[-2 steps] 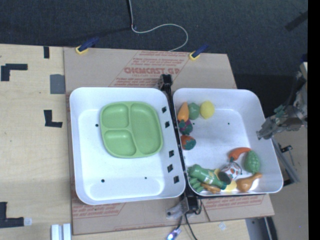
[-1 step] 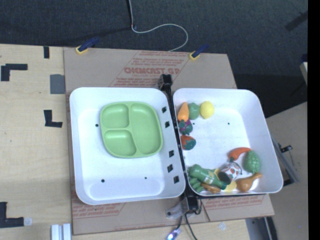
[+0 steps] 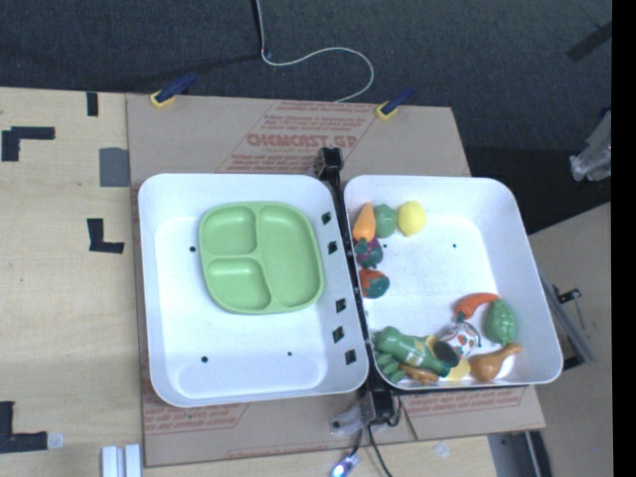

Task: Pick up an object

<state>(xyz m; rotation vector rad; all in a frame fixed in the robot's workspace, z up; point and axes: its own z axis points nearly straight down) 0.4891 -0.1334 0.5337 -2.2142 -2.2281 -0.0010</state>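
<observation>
Far left, in the left bin point(image 3: 159, 266): just a green divided plate point(image 3: 263, 256), lying flat and wide. Hard to pinch with two fingers; likely to slide or tip off an edge grip.

Across the divider, along the near wall of the right bin point(image 3: 527, 256): an orange carrot-like piece point(image 3: 364, 221), a small green and purple piece point(image 3: 370, 251) and a red-orange piece point(image 3: 374, 283), all close to the wall. Risk of striking the rim or finding no room on the wall side.

Just beside the carrot: a yellow lemon point(image 3: 410, 218), set apart and the easiest target, yet round, so apt to roll out of a closing grip.

Lower right corner: a crowded heap of a green toy point(image 3: 397, 346), a red and white can point(image 3: 459, 341), an orange pepper point(image 3: 477, 304), a green lump point(image 3: 502, 321) and a tan pear shape point(image 3: 487, 366), touching or overlapping. Prone to a nudge, a double grab, or a slip.

Far right edge: a pale grey blur point(image 3: 591, 152), possibly the gripper, well apart from every object. Released or clenched: cannot tell. Nothing seen held.
</observation>
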